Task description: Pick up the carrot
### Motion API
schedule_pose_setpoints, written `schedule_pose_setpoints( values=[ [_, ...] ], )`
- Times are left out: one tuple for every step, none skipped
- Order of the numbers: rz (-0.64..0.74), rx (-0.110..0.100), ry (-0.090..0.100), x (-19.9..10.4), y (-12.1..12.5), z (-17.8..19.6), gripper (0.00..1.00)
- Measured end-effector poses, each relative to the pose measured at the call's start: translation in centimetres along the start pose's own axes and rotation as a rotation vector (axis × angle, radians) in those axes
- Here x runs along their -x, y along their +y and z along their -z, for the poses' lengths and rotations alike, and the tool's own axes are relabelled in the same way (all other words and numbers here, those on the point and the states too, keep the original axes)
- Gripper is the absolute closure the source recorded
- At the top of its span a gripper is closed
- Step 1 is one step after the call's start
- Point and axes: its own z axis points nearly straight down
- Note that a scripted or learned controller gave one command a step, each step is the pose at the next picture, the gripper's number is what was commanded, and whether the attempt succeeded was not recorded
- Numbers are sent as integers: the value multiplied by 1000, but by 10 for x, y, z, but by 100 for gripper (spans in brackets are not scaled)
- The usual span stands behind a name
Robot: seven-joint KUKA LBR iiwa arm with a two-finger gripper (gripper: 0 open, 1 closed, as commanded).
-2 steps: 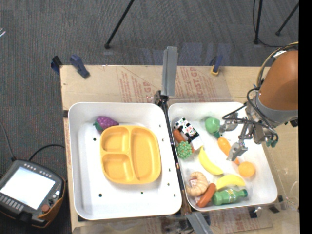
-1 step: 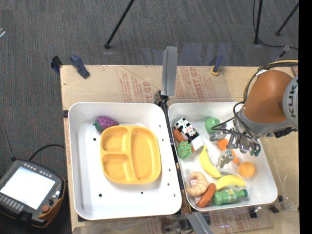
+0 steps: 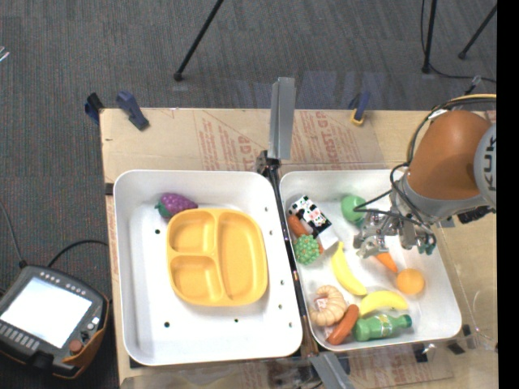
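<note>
hand [image 3: 375, 244] touching carrot [image 3: 387, 260] just below it

Glossy plastic tray [image 3: 217, 258] (yellow), smooth white bins [image 3: 138, 298], matt cardboard bench [image 3: 203, 140].

gripper [image 3: 375, 245]: low in right bin [image 3: 438, 302], over the carrot [image 3: 387, 260]
carrot: beside orange [image 3: 409, 282], near banana [image 3: 348, 273]
left bin [image 3: 142, 298]: yellow divided plate [image 3: 217, 257], purple grapes [image 3: 176, 204]

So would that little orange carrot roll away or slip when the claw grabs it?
Probably. The small orange toy carrot looks like smooth, hard plastic, so it may slip. Its tapered, rounded shape could pivot or roll. It lies beside the claw on the right white bin's flat floor.
</note>
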Motion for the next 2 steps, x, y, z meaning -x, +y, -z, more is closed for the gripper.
schedule_pose_setpoints(
  values=[
    [68,-5,-8,-26,-47,92,100],
    [-146,1,9,-83,-26,-12,100]
  ],
)
